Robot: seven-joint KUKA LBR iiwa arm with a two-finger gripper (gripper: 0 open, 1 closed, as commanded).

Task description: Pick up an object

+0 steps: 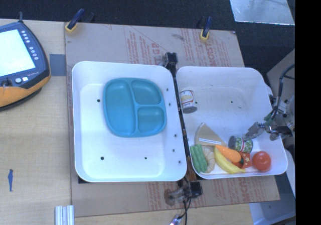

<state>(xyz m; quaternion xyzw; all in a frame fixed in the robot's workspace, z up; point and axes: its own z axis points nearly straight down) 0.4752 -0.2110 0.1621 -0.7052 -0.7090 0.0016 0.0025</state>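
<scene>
Near the right bin's (225, 76) right edge, the gripper (261, 129) hovers just above a small can (241, 144); its finger spread cannot be judged. Toy tomato (261, 160), carrot (229, 153) and banana (224, 162) crowd the front corner, so a descent could nudge neighbours or slip off.

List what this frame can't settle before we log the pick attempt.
- Gripper, camera view: small and dark at the right bin's edge; grip state unreadable.
- Small can: label too small to read; whether the gripper touches it is unclear.
- Banana: partly covered by the carrot.
- Tablet: cut off by the left edge.
</scene>
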